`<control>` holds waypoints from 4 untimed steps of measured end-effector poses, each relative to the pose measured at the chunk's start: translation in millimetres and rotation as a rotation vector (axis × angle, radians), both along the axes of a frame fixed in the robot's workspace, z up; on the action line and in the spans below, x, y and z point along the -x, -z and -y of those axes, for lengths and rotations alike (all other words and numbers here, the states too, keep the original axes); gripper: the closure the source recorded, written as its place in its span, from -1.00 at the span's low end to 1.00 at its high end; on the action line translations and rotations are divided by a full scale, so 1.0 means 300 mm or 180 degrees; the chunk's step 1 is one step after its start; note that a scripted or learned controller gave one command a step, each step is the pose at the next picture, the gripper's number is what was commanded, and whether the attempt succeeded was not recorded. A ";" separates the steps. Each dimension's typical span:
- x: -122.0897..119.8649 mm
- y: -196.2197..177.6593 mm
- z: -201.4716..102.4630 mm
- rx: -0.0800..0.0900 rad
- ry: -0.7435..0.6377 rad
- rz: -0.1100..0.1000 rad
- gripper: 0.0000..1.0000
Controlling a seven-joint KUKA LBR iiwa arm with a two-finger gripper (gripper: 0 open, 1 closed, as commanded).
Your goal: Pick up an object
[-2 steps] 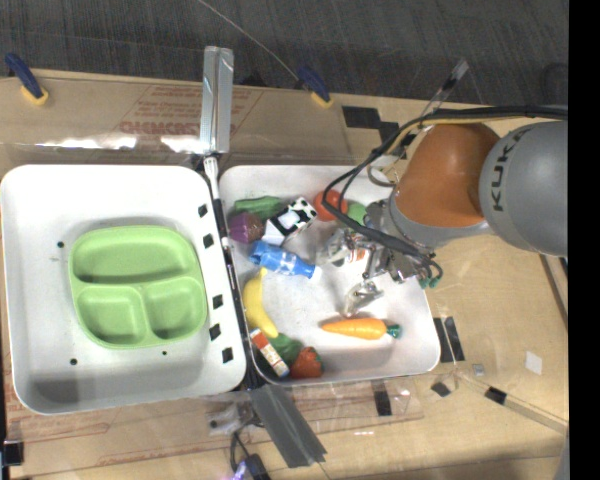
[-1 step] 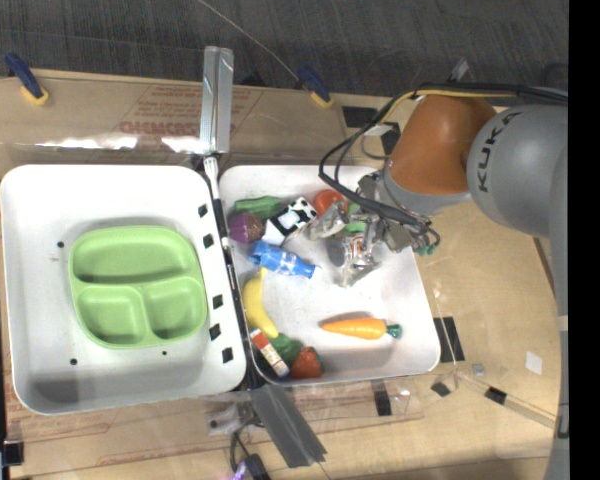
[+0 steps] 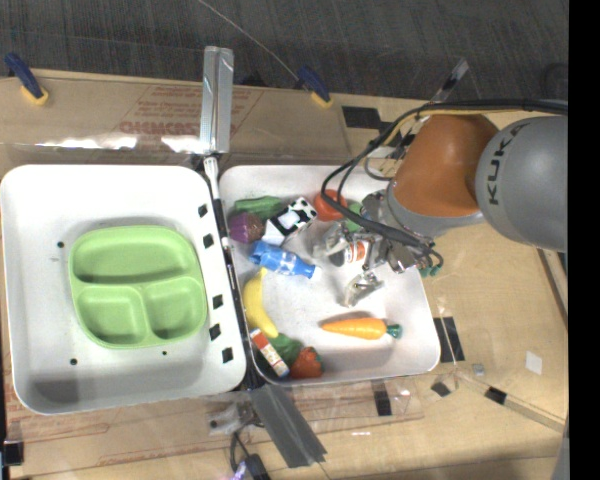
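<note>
The grey arm, banded in glossy orange, reached into the right bin (image 3: 420, 353), its metal gripper (image 3: 363, 280) low over the white floor; whether its fingers were open or closed could not be told. Around it lay smooth plastic toys: a tapered orange carrot (image 3: 352, 327) just below, a curved yellow banana (image 3: 257, 306), a blue bottle (image 3: 283, 262) and a purple piece (image 3: 245, 228). The left bin (image 3: 30, 368) held a matte green divided tray (image 3: 137, 284). Both bins sat on brown cardboard (image 3: 270, 108) over dark carpet (image 3: 90, 13).
</note>
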State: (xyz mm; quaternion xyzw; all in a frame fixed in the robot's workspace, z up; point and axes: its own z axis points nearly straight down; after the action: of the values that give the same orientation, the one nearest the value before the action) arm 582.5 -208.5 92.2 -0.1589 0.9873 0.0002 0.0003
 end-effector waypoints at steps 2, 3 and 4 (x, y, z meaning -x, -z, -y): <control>0.082 0.001 -0.330 0.0001 0.0462 0.0000 -1.00; 0.257 -0.007 -0.356 0.0014 0.0633 0.0023 -1.00; 0.252 -0.040 -0.356 0.0019 0.0614 0.0031 1.00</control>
State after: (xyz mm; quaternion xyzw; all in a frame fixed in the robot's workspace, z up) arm 506.8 -101.6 104.3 -0.0631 0.9980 -0.0035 0.0047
